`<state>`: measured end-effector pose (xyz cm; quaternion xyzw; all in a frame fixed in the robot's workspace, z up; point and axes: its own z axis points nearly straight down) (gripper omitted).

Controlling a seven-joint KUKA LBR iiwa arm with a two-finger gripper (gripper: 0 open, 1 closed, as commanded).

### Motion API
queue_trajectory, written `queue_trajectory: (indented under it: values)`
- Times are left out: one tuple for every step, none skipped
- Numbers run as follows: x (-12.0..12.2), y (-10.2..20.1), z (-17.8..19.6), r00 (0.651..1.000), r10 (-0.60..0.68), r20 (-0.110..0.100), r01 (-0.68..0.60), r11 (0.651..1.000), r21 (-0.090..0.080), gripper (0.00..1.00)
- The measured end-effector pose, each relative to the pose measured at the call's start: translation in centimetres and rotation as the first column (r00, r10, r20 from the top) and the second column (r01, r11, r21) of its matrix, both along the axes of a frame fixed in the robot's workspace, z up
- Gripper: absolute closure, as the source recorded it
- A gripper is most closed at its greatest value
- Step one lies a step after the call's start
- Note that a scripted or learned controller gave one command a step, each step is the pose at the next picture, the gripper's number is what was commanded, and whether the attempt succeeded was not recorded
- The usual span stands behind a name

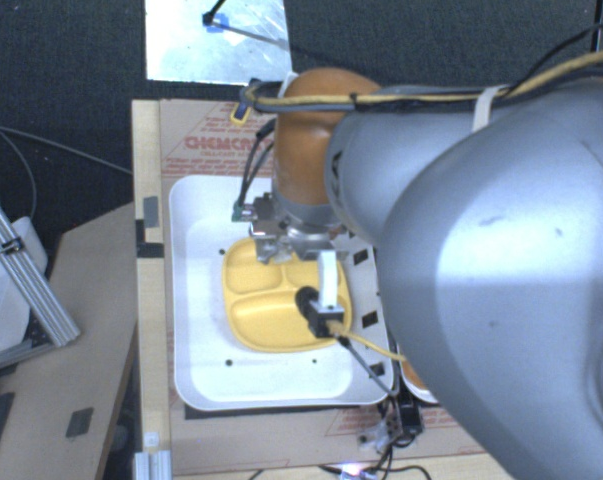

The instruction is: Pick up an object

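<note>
The gripper (273,240) hangs low at the far rim of the yellow plate (266,320) lying in the white bin (196,298), probably to pinch that rim; whether it is open or closed, I cannot tell.

Smooth grey arm (481,248) wears an orange band (303,133).

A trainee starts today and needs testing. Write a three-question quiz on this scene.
1. True or false: the yellow tray lies in the white bin.
2. The band above the wrist is: A green, B orange, C blue.
3. Fill in: the hand hangs over the ___.
Key: 1 true; 2 B; 3 tray.
</note>
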<state>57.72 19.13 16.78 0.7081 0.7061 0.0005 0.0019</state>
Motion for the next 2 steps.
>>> queue_trajectory:
  values:
    - [-6.7, 4.6, 11.7, 1.0, 0.013, 0.002, -0.013, 1.0, 0.008, 1.0]
    - [-9.2, 4.3, 8.9, 1.0, 0.007, -0.005, -0.007, 1.0, 0.002, 1.0]
